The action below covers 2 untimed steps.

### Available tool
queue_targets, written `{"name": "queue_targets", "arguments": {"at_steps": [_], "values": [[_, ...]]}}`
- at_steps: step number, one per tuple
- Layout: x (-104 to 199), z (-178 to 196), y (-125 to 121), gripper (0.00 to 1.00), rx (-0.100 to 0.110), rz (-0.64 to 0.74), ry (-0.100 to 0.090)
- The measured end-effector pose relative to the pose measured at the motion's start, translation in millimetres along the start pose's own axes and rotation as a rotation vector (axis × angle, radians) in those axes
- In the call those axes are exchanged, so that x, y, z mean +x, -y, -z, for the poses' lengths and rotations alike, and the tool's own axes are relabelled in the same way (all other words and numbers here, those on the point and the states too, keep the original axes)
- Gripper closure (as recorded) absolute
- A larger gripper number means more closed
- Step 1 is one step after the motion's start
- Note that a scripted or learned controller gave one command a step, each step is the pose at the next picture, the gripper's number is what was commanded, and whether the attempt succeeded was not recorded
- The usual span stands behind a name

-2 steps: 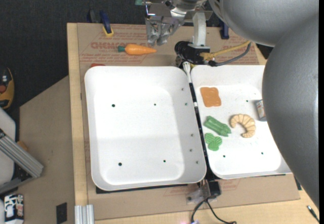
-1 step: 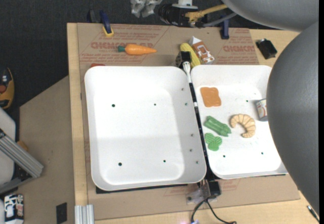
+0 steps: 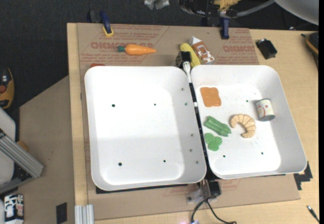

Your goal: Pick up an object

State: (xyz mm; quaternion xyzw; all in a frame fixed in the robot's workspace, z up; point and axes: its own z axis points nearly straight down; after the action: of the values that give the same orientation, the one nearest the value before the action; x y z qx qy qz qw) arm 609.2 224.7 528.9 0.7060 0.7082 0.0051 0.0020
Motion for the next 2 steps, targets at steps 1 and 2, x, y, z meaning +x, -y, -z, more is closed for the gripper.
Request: {"name": "queue_targets", "arguments": {"at_steps": [1, 2], "values": [[0, 7, 72, 1.00, 0.015, 0.000, 0.005], [0, 8, 126, 1.00, 0.014, -0.001, 0.005]]}}
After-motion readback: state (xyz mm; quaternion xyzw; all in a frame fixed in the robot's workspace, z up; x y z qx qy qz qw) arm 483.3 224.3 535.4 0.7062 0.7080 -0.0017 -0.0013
